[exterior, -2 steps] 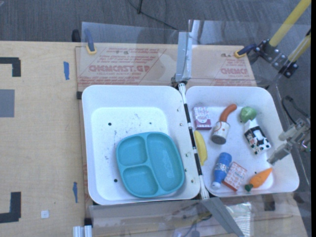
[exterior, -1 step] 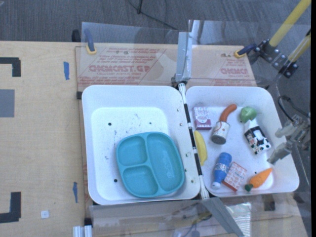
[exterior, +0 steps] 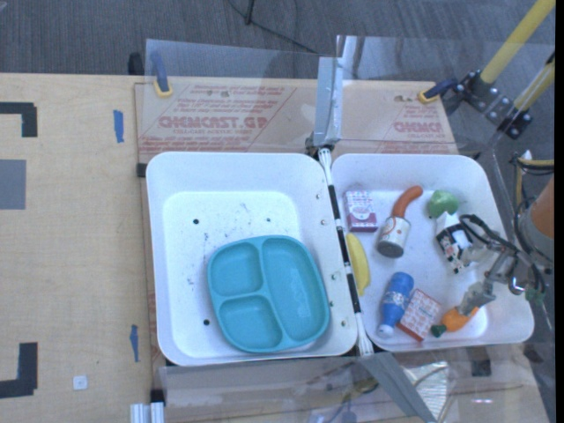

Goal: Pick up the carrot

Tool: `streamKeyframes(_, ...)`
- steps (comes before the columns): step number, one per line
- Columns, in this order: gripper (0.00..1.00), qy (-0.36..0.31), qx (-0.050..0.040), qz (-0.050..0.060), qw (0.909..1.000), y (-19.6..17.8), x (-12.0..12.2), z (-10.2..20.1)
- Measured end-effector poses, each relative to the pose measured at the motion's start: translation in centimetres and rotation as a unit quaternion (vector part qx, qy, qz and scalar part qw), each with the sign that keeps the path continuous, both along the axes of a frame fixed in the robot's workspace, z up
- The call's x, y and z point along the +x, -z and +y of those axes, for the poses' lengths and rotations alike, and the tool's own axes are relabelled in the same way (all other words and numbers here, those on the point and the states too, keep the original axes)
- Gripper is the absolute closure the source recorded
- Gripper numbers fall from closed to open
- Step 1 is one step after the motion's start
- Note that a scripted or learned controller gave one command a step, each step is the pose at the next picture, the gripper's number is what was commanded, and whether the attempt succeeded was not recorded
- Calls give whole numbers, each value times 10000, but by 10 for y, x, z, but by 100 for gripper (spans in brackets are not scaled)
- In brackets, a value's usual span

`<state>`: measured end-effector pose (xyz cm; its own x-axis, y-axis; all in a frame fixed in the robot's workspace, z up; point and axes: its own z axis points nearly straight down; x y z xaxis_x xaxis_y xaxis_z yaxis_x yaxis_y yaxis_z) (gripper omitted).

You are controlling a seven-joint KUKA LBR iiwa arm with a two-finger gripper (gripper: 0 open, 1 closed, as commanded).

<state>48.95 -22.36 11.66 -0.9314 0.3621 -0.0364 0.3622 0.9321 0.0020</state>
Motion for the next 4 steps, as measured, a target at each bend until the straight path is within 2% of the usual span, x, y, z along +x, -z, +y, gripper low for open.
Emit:
streamKeyframes(1,0,-1662,-42,15,9861,16,3,6)
streamKeyframes(2,0,-954,22,115,9954,29,41,11)
streamKeyframes(3,0,-1829,4,128,9830,29,24,26)
streamKeyframes(4,100,-1817,-16,68,9833,16,27,26)
